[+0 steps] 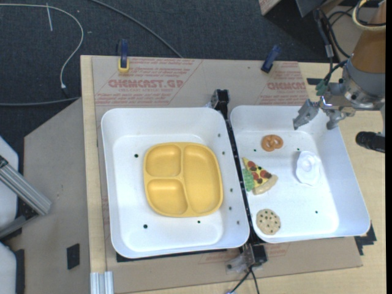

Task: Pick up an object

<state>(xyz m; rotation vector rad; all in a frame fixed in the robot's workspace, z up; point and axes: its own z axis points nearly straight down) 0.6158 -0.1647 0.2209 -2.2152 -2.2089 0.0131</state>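
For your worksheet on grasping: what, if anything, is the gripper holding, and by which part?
Nothing. The gripper is open above the right bin's far edge, with nothing between its fingers.

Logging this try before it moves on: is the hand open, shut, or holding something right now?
Hand: open, its two fingers spread apart above the far edge of the right shallow white bin, nothing between them.

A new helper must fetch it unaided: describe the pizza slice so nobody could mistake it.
Find the right bin of the two white ones. The pizza slice lies against its left wall, below the pretzel and above the cookie. It alone is a wedge, with red and green toppings.
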